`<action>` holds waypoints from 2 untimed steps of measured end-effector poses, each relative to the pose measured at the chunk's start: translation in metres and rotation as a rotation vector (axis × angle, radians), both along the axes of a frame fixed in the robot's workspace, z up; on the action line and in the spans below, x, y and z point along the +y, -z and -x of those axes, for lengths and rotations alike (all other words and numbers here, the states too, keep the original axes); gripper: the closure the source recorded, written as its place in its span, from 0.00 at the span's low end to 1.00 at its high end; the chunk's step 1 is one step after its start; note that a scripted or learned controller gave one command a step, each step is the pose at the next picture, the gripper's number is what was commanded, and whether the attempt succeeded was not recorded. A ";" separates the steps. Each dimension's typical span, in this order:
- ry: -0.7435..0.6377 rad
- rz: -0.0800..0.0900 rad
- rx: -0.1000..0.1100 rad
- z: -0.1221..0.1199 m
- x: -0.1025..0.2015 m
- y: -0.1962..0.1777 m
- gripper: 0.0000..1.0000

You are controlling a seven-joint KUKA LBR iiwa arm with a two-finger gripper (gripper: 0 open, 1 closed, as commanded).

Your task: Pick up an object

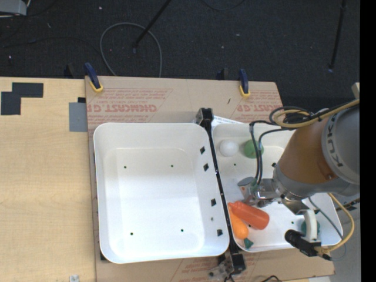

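Brown cardboard lies flat on a pale wooden bench, and it has red writing on it. Two clamps with yellow and blue grips hold its far edge, one on the left and one on the right. On the cardboard sit two white bins side by side. The left bin is big and shows small dark dots on its floor. The right bin touches it along a black strip in the middle.

In the right bin lies a red-orange object shaped like a long lump, with an orange piece just beside it near the front wall. A small teal bit sits next to that. Farther back there is a white ball and a green object, close together.

The arm comes in from the right, grey with an orange band. The gripper hangs low over the right bin, just above the red-orange object. I cannot tell how its hand is set, because the arm hides it.

Behind the bench the floor is dark carpet with black cables looping over it. Some dark grey shapes are stuck on the wood at the left.
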State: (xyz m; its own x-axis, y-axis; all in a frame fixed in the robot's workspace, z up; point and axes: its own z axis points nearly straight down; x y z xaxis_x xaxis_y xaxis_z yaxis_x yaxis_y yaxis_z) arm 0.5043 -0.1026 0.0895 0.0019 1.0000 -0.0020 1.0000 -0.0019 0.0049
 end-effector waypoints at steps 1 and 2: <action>0.001 -0.001 0.003 0.001 0.000 -0.008 1.00; -0.009 -0.004 -0.004 -0.067 0.076 -0.101 1.00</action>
State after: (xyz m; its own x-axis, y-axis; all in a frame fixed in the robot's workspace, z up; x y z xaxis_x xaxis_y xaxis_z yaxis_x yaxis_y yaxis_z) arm 0.5711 -0.0270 0.1907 -0.0074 1.0000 0.0016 0.9999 0.0074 0.0087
